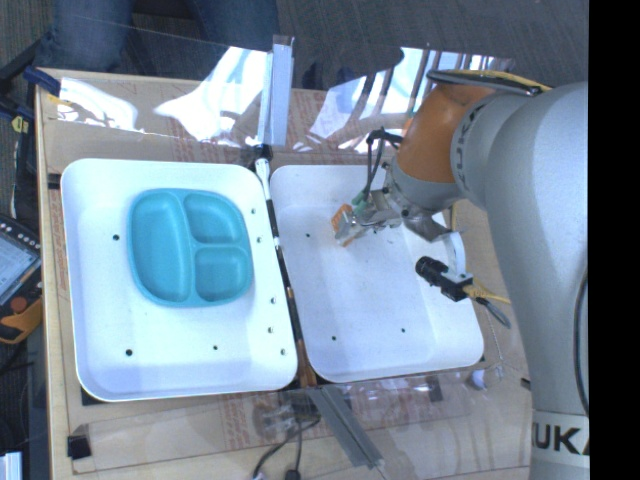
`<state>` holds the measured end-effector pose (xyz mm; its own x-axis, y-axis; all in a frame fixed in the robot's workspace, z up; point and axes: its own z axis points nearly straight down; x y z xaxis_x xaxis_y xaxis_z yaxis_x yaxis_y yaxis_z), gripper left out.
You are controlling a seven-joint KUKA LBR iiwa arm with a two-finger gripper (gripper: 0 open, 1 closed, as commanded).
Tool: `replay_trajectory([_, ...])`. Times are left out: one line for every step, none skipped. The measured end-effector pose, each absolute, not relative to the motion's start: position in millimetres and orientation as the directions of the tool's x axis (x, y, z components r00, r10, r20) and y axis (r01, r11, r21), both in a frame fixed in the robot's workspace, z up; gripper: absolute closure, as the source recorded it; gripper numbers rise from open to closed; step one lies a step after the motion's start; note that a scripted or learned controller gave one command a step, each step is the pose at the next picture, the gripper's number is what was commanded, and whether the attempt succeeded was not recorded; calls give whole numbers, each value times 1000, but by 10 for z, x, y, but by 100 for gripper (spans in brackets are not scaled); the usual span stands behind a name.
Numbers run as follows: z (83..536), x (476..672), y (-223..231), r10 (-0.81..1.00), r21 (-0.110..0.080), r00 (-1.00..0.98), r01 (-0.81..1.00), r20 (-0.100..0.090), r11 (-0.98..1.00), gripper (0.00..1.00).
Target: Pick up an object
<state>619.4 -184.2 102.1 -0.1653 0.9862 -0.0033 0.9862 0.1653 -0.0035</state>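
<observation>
Blue divided plate (190,245) lies flat in the left bin (90,348), left of centre frame; I judge it light, stiff and slick, best taken at the rim. Beyond, my gripper (347,230) hangs over the right bin (400,348); spread or pressed together, I cannot tell.

Left white bin (90,353), right white bin (400,358), seemingly wooden bench (180,430)

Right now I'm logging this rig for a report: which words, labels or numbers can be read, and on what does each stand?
"UKA": on the grey arm, bottom right; the word's start is out of sight.
Blue tray, left bin, right bin: no text.
Gadget at the left edge: too blurred to read.
</observation>
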Motion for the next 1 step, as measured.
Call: replay_trajectory([1917, 6322, -1444, 957, -5, -292, 957, 2, 292, 100])
